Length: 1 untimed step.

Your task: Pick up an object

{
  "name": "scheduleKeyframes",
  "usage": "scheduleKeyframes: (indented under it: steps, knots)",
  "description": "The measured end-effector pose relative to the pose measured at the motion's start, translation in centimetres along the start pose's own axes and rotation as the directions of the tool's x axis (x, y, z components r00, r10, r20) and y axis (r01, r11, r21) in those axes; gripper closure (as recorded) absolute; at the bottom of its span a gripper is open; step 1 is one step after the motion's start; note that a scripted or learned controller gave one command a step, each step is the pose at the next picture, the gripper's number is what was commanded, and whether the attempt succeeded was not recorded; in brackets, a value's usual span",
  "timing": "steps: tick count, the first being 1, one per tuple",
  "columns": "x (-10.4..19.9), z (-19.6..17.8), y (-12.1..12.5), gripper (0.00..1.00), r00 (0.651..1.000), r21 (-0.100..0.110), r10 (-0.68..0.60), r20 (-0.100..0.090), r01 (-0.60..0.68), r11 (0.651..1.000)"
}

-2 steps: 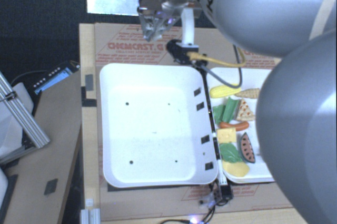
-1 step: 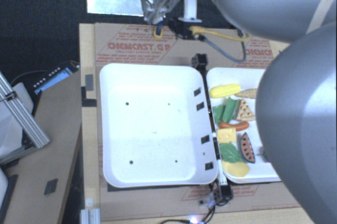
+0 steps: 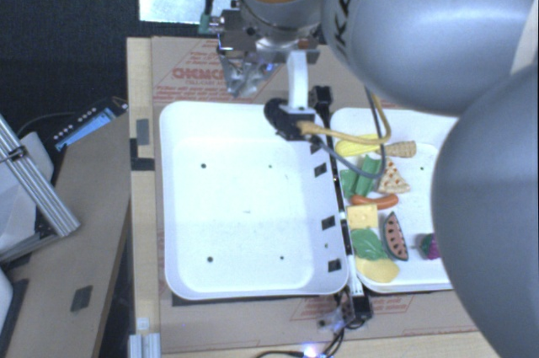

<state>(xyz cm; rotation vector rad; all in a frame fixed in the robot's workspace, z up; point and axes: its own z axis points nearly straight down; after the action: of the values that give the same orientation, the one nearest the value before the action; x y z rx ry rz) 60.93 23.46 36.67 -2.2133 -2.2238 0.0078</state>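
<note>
In right bin (image 3: 438, 133), red sausage (image 3: 373, 200), seemingly glossy

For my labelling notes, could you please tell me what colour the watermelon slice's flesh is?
Red with dark seeds and a green rind; the watermelon slice shows in the camera view.

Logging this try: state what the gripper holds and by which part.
Cannot be told. The gripper hangs above the far edge of the left bin, too blurred to show anything between its fingers.
</note>
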Motion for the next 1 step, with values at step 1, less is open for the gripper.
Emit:
scheduleKeyframes:
  steps: [1]
  knots:
    - [-0.16,-2.57,6.15,1.00,1.000,-0.014,0.000,-0.001,0.000,1.000]
